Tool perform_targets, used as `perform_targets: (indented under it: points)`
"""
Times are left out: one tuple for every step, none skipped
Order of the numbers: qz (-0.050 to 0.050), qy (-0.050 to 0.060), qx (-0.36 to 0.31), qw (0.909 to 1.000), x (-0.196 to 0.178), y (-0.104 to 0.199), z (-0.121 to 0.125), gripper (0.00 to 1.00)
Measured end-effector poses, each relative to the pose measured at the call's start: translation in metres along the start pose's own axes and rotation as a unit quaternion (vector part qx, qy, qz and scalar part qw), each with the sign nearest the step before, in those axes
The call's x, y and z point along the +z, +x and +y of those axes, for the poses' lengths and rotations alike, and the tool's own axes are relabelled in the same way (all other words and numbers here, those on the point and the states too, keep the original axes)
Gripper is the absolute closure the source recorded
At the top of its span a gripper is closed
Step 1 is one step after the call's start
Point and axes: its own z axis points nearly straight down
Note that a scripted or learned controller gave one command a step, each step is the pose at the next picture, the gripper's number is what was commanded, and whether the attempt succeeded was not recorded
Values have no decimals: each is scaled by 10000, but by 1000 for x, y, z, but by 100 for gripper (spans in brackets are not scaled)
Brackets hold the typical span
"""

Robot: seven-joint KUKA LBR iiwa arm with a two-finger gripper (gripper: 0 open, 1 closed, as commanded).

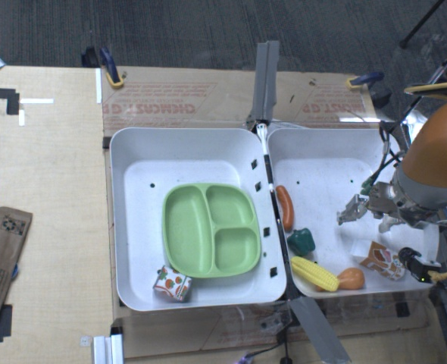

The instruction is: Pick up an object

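Seen from the camera above the bench: two shallow white bins side by side, left bin [125,203] and right bin [322,158]. Reaching in from the right, grey arm [436,165] with its orange band, wrist bent low over the right bin's right half. Gripper [354,212] pointing leftward, just above the bin floor; fingers slightly apart, nothing between them. Lying along the right bin's left wall, a hot dog [286,205]; below it a dark green pepper [301,241], then a yellow corn cob [314,274] touching a small orange fruit [351,278]. Near the front right corner, a small printed carton [382,260], just below the gripper, apart from it. In the left bin, a green divided plate [211,230] and a small strawberry-print box [172,285] touching its front edge.
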Motion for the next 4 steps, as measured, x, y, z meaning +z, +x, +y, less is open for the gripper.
perform_targets:
  points:
    - [21, 7, 460, 9989, 15, -41, -34, 0]
    - [20, -1, 469, 9989, 7, -41, -33, 100]
    - [20, 4, 468, 9989, 7, -41, -33, 0]
    - [2, -6, 973, 9953, -3, -30, 10, 0]
